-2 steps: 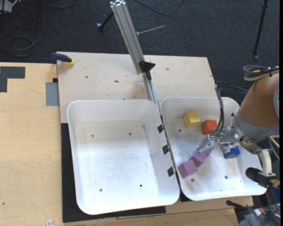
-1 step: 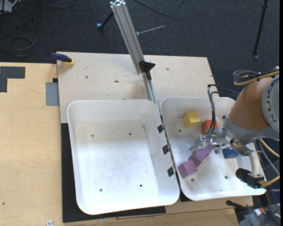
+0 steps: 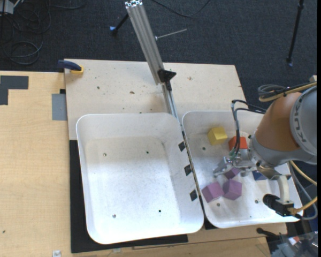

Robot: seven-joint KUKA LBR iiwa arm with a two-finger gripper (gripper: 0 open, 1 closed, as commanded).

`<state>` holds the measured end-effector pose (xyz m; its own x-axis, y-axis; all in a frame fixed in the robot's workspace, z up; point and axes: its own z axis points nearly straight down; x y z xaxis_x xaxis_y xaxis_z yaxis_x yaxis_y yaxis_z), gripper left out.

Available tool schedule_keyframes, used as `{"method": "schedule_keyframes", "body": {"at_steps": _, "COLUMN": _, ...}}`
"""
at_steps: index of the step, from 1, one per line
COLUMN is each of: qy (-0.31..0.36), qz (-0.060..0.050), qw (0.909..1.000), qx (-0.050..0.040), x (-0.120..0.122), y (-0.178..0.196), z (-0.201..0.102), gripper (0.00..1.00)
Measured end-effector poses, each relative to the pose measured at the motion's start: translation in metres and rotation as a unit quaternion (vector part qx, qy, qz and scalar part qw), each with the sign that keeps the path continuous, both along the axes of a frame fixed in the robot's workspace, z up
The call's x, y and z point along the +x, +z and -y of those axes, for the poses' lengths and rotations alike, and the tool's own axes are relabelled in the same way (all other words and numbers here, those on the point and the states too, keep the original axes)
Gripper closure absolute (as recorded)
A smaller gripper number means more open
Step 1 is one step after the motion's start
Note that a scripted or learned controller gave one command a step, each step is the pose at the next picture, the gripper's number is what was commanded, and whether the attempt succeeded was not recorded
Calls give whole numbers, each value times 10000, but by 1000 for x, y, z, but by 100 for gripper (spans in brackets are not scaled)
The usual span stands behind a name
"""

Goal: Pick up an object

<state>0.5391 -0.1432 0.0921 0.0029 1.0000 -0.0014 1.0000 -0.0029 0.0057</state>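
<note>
White bins on a pale desk (image 3: 123,84), arm reaching into the right bin (image 3: 224,218).

Grey pincer (image 3: 228,167) lowered among the objects, just above two purple blocks (image 3: 212,191) (image 3: 232,189) near the bin's front (whether its fingers grip anything cannot be told). A yellow cube (image 3: 217,135) sits farther back, an orange object (image 3: 237,142) beside it, partly hidden by the arm.

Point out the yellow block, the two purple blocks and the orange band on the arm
yellow block (image 3: 217,135): camera view, its top face.
purple blocks (image 3: 212,191): camera view, top of the left one.
orange band (image 3: 275,123): camera view, middle of its curved side.
</note>
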Motion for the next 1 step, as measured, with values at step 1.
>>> {"method": "schedule_keyframes", "body": {"at_steps": 1, "qy": -54, "qz": -13, "qw": 10000, "qx": 5, "x": -1, "y": 10, "z": 1, "gripper": 100}}
